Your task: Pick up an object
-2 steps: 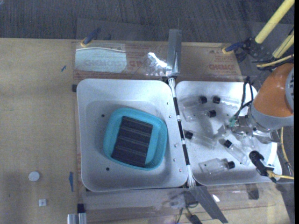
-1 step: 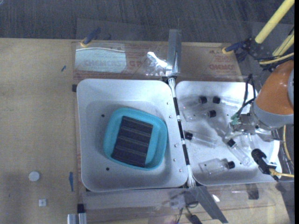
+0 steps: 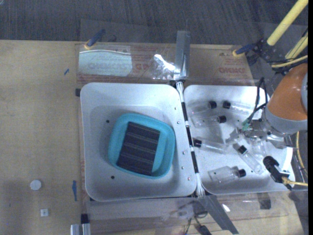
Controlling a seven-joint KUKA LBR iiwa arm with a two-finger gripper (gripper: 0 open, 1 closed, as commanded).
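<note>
Claw (image 3: 252,131) low in right bin (image 3: 215,94) among clear vials (image 3: 226,173); grip state unclear.

Bench surface (image 3: 39,106): tan, wood-toned board, filling the view from 7 to 10 o'clock, lightly scuffed. Small blue marks on it at 9 o'clock and near 7 o'clock. A small round grey disc (image 3: 35,184) and a small square piece (image 3: 44,212) lie on the bench at 8 o'clock, near each other, not touching.

Floor (image 3: 146,4): dark grey, carpet-like weave, across the top from 10 to 2 o'clock.

Cardboard sheet (image 3: 146,58): brown with red print, lying flat at 12 o'clock on the bench's far edge.

Yellow pole (image 3: 289,14): slanted, at 2 o'clock.

Light: even, diffuse, soft shadows.
</note>
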